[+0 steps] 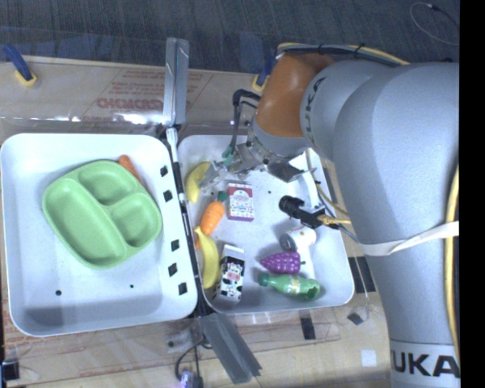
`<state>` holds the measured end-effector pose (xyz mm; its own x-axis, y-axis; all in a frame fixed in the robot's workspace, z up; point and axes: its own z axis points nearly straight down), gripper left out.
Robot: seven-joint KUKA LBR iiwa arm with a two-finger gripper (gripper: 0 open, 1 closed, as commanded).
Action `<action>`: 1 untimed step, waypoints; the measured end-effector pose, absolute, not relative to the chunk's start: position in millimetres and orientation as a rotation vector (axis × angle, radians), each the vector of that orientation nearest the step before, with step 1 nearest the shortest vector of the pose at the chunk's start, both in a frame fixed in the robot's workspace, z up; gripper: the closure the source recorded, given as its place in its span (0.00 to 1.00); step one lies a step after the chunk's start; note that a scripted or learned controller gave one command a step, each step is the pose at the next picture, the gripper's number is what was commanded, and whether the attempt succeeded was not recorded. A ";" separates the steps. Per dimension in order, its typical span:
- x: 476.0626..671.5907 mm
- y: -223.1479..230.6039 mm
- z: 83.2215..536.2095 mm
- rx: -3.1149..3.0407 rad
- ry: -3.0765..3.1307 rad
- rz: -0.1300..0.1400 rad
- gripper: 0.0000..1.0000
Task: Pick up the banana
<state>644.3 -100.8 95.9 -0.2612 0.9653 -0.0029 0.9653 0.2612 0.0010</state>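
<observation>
Camera view: pincer (226, 164) beside banana (196, 181).

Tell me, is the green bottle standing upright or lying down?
Lying down: the green bottle rests on its side on the right bin's floor, below the purple grapes.

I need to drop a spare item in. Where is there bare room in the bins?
Left bin: bare floor in front of and left of the green tray. Right bin: crowded with bananas, carrot, card, grapes; claw over its far end.
</observation>
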 end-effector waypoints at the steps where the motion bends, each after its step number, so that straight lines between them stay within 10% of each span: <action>1: 656.2 -102.5 95.2 1.895 2.510 -0.009 0.00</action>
